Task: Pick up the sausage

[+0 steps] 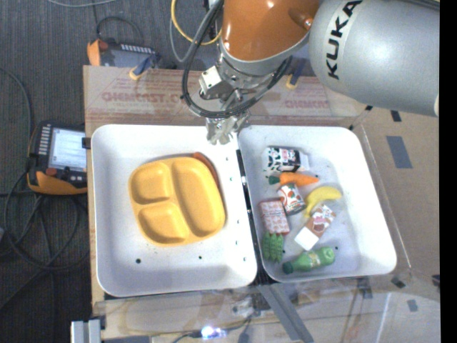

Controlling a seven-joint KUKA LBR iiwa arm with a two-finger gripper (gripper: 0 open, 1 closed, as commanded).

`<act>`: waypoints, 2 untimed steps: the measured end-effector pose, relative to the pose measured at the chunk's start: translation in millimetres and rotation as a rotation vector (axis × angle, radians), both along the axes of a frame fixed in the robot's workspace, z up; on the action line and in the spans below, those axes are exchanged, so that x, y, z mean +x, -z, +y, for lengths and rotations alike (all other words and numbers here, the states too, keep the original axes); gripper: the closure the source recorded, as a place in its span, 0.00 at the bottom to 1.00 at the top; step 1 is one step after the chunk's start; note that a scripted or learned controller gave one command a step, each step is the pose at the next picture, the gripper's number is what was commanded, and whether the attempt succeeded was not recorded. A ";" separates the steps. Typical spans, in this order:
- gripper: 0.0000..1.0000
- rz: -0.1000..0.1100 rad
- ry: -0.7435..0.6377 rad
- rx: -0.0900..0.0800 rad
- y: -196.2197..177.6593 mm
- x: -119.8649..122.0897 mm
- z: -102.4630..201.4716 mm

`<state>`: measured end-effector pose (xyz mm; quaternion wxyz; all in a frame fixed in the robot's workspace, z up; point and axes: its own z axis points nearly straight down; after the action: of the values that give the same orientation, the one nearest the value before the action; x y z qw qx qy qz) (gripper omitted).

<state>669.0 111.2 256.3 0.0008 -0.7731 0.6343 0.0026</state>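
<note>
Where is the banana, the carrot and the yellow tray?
banana (323, 195), camera view, middle of its yellow curve.
carrot (300, 180), camera view, middle of its orange body.
yellow tray (177, 199), camera view, ridge between its compartments.

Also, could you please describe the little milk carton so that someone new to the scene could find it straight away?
Find the white bin on the view's right side, the one crowded with small toy foods. At its far end, towards the top of the view, lies the milk carton, just above an orange carrot. It alone has black-and-white cow patches.
</note>
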 end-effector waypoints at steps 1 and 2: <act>1.00 -0.002 -0.457 0.004 0.5 -0.3 32.9; 1.00 -0.001 -0.538 0.006 63.7 -1.1 60.6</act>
<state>667.9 171.8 192.6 0.0028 -0.9138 0.4062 0.0043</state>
